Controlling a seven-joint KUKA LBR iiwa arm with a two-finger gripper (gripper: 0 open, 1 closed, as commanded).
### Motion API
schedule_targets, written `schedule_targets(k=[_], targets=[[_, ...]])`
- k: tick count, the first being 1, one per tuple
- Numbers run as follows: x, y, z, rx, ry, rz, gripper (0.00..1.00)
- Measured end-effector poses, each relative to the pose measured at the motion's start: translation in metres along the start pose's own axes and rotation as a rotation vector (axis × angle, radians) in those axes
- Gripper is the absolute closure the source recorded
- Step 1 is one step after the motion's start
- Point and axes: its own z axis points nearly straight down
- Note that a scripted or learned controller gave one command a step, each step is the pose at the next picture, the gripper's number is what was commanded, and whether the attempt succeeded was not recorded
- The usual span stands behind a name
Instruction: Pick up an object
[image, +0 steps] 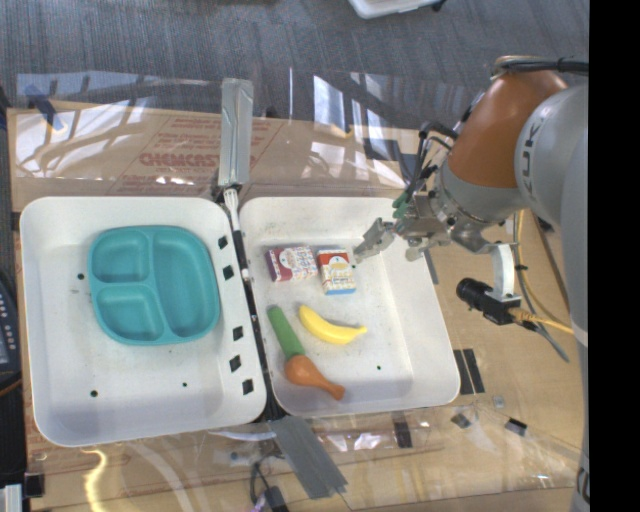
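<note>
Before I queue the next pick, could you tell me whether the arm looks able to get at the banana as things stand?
Probably yes. The banana lies uncovered in the right bin, apart from its neighbours, and the end effector hangs just above and right of it.

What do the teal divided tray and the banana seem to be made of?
The teal tray: likely moulded plastic, going by its even colour, rounded compartments and soft sheen. The banana: probably a plastic toy, with a uniform yellow, smooth and unblemished surface, though a real fruit can't be ruled out.
</note>
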Motion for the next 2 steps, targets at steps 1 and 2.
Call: schedule_targets(k=[1, 2], targets=[[-0.0063, 0.0179, 0.1375, -0.004, -0.002, -0.067, 0.0], [-0.0058, 0.0176, 0.1286, -0.001, -0.001, -0.071, 1.0]])
